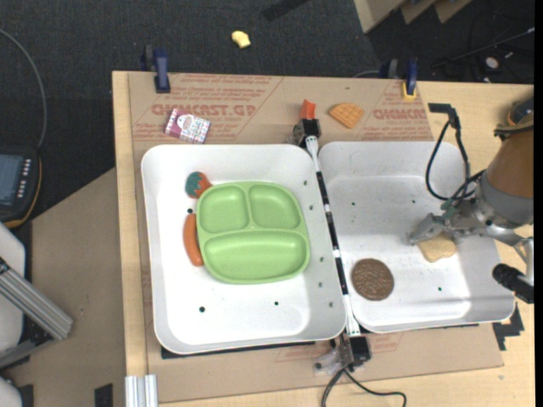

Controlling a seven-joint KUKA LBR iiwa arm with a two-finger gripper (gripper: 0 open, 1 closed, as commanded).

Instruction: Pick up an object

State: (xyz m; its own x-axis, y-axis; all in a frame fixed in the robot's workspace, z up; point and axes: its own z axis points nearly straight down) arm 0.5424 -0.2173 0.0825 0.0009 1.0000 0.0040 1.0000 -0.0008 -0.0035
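Observation:
In the right bin (pixel 382 172), a tan biscuit-like piece (pixel 439 249) lies toward the right side. My gripper (pixel 434 229) hangs right over its upper edge, with the grey arm and orange band (pixel 512 170) coming in from the right. A round brown cookie (pixel 372 279) rests near the bin's front left. The left bin (pixel 246 312) holds a green divided plate (pixel 252 231). An orange carrot-shaped piece (pixel 192 238) lies against the plate's left side, and a small teal and red object (pixel 197 183) sits at its upper left corner.
A waffle-patterned cracker (pixel 345 114) and a pink and white packet (pixel 187 125) lie on the cardboard behind the bins. Blue clamps (pixel 159 68) hold the board's back edge. A black cable (pixel 441 155) loops over the right bin near the wrist.

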